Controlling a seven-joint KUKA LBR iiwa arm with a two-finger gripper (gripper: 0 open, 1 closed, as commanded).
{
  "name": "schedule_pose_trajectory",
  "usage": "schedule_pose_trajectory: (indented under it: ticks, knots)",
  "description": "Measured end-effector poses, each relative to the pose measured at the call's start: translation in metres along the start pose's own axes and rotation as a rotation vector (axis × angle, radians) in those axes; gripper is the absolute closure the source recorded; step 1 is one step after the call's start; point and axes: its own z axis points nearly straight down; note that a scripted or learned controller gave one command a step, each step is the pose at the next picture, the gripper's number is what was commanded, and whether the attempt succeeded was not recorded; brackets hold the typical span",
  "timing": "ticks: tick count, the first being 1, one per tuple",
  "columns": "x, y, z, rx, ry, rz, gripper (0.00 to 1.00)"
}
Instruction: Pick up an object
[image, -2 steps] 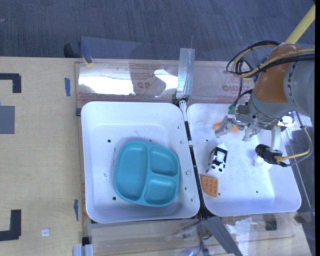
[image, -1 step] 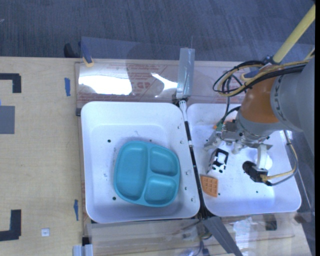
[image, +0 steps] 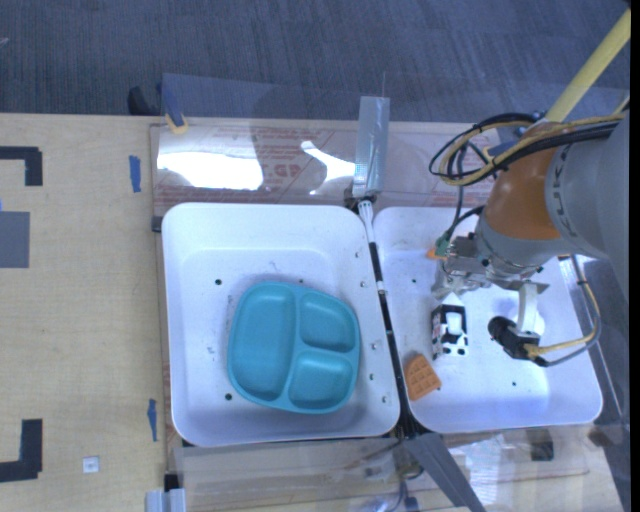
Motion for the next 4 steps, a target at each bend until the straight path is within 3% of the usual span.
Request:
schedule_pose_trajectory:
  ticks: [1,2,3,4]
  knots:
    - [-0.010,0.002,0.011,0.003,0.000,0.110,1.00]
    - [-0.010,0.001,0.013,0.005,-0.001,0.111,0.00]
    - [-0.013,-0.044,0.011,0.008,0.000,0.034,0.00]
    - [-0.013,-0.042,0.000,0.002,0.000,0.035,1.00]
